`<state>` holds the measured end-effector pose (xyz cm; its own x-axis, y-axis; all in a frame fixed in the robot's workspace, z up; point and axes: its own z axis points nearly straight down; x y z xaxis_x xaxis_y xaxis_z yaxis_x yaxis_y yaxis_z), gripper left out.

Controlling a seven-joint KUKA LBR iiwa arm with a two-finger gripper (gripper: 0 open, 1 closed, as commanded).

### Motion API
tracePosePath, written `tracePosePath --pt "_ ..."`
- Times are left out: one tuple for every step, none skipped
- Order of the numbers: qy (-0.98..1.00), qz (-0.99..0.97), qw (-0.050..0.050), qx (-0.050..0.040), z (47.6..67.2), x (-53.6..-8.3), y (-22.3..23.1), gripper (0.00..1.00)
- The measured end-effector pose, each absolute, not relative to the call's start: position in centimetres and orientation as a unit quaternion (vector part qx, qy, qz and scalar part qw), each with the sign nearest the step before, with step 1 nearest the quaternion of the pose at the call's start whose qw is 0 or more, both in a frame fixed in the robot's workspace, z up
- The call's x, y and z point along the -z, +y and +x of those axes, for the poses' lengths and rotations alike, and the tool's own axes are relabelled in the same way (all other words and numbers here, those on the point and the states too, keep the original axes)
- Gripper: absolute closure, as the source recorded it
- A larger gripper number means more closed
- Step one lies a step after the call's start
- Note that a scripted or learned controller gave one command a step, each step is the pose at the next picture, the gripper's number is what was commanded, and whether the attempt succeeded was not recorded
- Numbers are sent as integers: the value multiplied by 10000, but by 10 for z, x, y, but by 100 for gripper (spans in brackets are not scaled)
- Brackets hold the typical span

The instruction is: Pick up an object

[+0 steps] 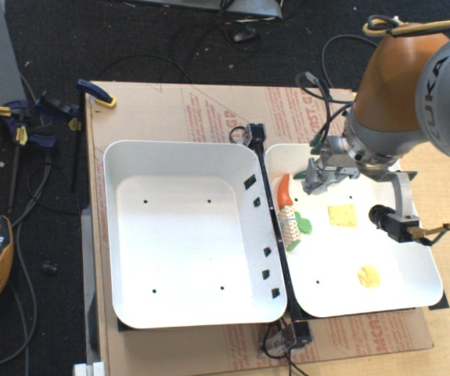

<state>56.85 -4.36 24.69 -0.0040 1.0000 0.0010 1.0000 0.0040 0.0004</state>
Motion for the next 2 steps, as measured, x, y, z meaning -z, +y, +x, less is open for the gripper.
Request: tracePosePath --pt "-7086 -7056 10 -4 545 -233 6 100" --pt "-7086 -7056 9 -3 528 -223 55 100"
